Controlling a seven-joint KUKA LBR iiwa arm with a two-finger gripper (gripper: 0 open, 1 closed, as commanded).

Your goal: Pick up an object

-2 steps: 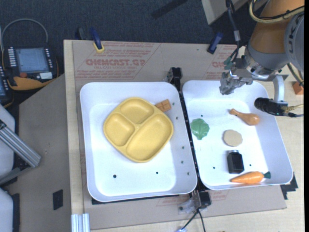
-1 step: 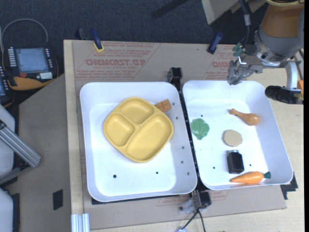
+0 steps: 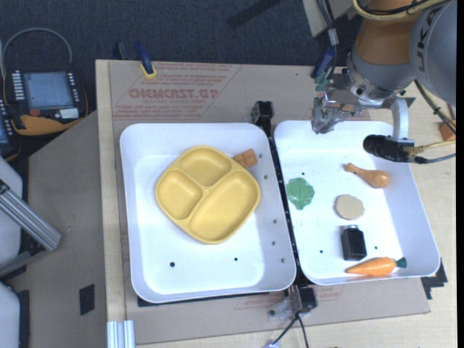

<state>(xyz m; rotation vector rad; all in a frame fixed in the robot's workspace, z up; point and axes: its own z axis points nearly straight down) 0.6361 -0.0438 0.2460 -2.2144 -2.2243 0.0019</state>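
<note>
gripper (image 3: 325, 122) hovering over right bin's (image 3: 420, 216) far edge | fingers seemingly narrow, gripping nothing | carrot (image 3: 373, 267) lying near front

Bench (image 3: 181, 89): brown board w/ red lettering at the far side. Directly on it, 2 shallow white bins side by side, nearly touching: left bin (image 3: 145, 267), right bin (image 3: 417, 223). Black clips at the seam, far (image 3: 262, 112) & near (image 3: 304, 297).
</note>
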